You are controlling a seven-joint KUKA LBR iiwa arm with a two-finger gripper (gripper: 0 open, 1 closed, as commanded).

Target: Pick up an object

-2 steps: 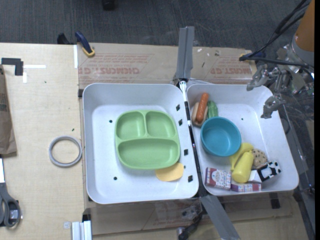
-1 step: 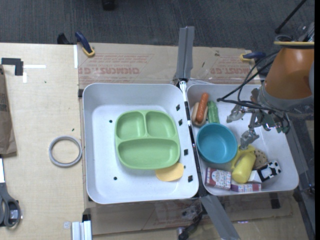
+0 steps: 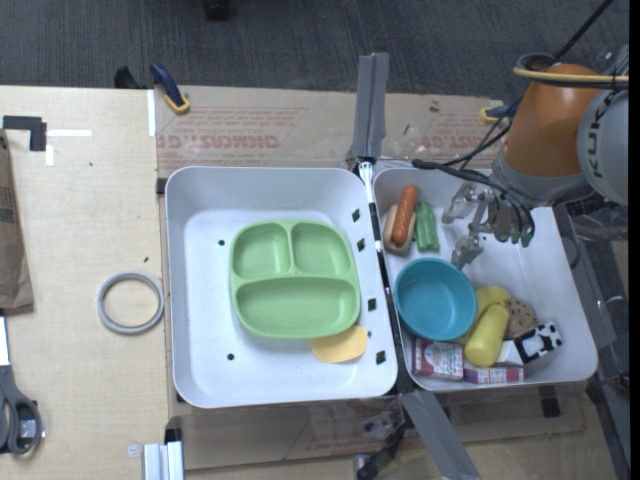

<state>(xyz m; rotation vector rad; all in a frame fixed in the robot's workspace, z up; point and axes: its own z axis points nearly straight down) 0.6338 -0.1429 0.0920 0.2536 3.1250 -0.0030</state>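
- Grey metal of the claw (image 3: pixel 478 230) hangs over the upper part of the right bin (image 3: pixel 560 268), under the orange-banded wrist that reaches in from three o'clock; nothing sits between its fingers, so by my reading the pick is not yet made.
- The fingers look spread a little, with a gap between them, and they grip nothing.
- No single thing is named by the task, so any piece in the right bin would serve. Nearest is the blue bowl (image 3: pixel 435 299), at about seven o'clock from the claw and just beside it.
- The hot dog (image 3: pixel 401 219) and the green piece (image 3: pixel 427 226) lie side by side at nine o'clock from the claw, near the bin's left wall.
- The yellow bottle (image 3: pixel 484 336) and the brown cookie (image 3: pixel 519 315) sit at six o'clock, further down, with a black-and-white toy (image 3: pixel 537 344) and a flat packet (image 3: pixel 445 360) at the bin's lower edge.
- The left bin (image 3: pixel 190 298) holds a green divided plate (image 3: pixel 295 279) and a yellow slice (image 3: pixel 340 346), well apart from the claw at nine o'clock.
- What is left, as I judge it: descend, close on one piece, and lift.
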